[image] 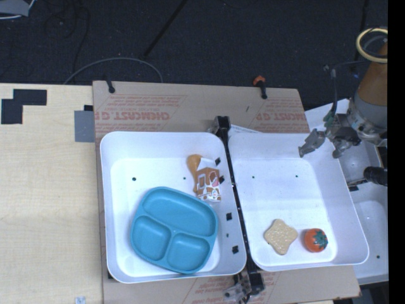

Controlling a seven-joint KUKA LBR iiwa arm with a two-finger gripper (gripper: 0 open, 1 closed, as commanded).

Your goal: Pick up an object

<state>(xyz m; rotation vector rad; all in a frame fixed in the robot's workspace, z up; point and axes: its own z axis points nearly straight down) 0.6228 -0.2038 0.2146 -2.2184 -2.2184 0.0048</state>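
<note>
Camera view: arm w/ orange band is cut off at the right edge, so only the wrist and pincer show; it hangs over the upper right rim of the right bin, fingers spread apart w/ nothing between them. Right bin holds a tan flat cracker-like piece and, just beside it to the right, a red tomato-like toy, both near the front wall, well apart from the pincer. Left bin holds a blue divided tray; behind it a small printed packet touching a brown item, hard to make out. Both bins sit on cardboard on the worktop.
</note>
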